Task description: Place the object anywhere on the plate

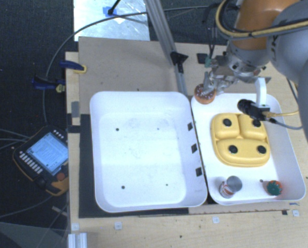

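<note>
Yellow plate (240, 140), glossy, rounded, 3 compartments, in right white bin (294, 175).

Two white bins sit side by side on the bench. The left bin (138, 154) has only a few dark specks on its floor. In the right bin (293, 174) lies a yellow plate (240, 139) divided into three sections. Near the front wall stand a small metal can (229, 186) and a small green and red object (273, 188). The gripper (210, 88) hangs over the bin's far left corner, just above a small round brown object (204, 95). A handheld controller (44, 156) lies left of the bench.
</note>
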Motion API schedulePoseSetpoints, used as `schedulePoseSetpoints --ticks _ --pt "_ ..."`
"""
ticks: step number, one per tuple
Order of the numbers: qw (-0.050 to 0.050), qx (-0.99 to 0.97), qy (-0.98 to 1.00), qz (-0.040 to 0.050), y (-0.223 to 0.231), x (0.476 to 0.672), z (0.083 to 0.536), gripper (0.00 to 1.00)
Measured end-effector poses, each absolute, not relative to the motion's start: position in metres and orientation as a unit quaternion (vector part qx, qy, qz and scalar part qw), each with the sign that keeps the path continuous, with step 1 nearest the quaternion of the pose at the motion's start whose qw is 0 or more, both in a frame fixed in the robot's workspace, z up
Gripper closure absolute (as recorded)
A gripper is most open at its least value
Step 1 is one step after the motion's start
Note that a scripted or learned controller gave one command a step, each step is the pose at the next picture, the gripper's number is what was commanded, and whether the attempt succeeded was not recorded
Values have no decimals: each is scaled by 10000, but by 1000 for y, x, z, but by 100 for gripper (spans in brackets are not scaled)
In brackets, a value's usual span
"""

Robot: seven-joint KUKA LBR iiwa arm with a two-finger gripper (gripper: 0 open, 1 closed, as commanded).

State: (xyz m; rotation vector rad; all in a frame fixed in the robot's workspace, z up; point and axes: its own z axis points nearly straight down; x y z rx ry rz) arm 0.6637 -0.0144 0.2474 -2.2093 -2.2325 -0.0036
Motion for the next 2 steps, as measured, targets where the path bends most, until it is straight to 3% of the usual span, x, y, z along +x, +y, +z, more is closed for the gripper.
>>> schedulePoseSetpoints --ticks 2 --pt "1 -7036 -7106 -13 94 657 240 100"
